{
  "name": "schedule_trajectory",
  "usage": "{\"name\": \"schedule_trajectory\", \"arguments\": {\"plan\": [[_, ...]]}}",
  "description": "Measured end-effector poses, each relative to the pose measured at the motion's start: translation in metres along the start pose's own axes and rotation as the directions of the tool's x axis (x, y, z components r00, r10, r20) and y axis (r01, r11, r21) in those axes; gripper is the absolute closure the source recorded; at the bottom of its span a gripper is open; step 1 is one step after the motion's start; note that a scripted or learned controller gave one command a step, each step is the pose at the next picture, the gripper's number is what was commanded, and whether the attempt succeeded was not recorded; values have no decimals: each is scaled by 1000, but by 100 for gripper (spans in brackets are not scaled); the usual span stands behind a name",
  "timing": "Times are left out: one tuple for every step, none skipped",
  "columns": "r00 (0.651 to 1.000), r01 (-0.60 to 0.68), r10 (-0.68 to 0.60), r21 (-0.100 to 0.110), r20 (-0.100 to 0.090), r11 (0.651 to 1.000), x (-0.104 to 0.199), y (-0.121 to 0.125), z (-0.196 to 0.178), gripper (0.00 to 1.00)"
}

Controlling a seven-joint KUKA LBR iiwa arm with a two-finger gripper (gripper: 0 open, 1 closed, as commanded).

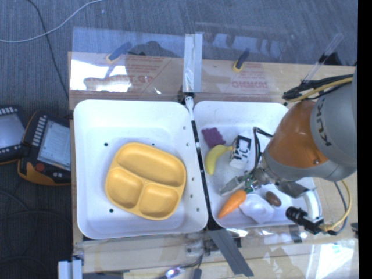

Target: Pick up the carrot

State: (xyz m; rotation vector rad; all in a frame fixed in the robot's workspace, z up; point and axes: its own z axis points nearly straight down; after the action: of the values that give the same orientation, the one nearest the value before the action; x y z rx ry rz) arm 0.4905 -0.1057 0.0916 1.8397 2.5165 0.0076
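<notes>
Gripper (pixel 239 183) fingers apart just above carrot's (pixel 232 203) green top in right bin (pixel 203 156); shd drop lower, straddle orange body, then close.

a single fixed camera looks down at a slant from above the counter (pixel 133 77), far enough back to take in both white bins, the left bin (pixel 93 127) and right bin (pixel 244 112), plus floor (pixel 46 51) beyond.

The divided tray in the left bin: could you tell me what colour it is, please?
The divided tray is plain yellow, as the camera view shows clearly.
</notes>
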Motion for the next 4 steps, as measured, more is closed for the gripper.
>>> {"name": "schedule_trajectory", "arguments": {"plan": [[1000, 25, -25, -1, -2, 1000, 0, 0, 0, 0], [984, 178, -178, -1, -5, 984, -2, 0, 0, 0], [931, 364, -364, 12, -24, 931, -14, 10, -88, 0], [849, 528, -528, 3, -18, 849, -1, -4, 1, 0]]}}
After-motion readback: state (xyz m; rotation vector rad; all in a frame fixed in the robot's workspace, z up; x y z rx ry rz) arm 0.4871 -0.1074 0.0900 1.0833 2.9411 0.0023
